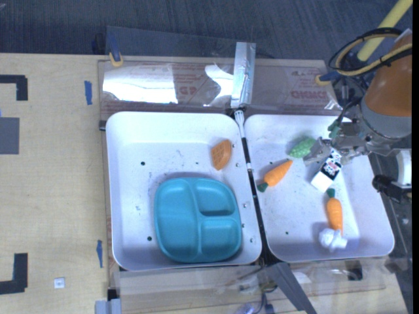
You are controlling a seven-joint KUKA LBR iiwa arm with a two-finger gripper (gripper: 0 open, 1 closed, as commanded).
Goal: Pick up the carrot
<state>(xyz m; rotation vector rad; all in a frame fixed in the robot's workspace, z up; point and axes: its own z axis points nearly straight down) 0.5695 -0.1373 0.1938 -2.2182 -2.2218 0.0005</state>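
Observation:
An orange carrot (277, 174) with a green stem end lies tilted in the left part of the right bin (288, 241). A second carrot (334, 214) lies upright further right, near the bin's front. My gripper (332, 149) hangs over the back right of that bin, up and to the right of the first carrot and apart from it. It sits beside a green leafy toy (302, 148), and a small white and black box (327, 173) lies just below it.
A white crumpled item (333, 240) rests below the second carrot. The left bin (124, 175) holds a blue divided plate (196, 219) and an orange lump (221, 154). The bins' shared wall (251, 188) runs just left of the first carrot.

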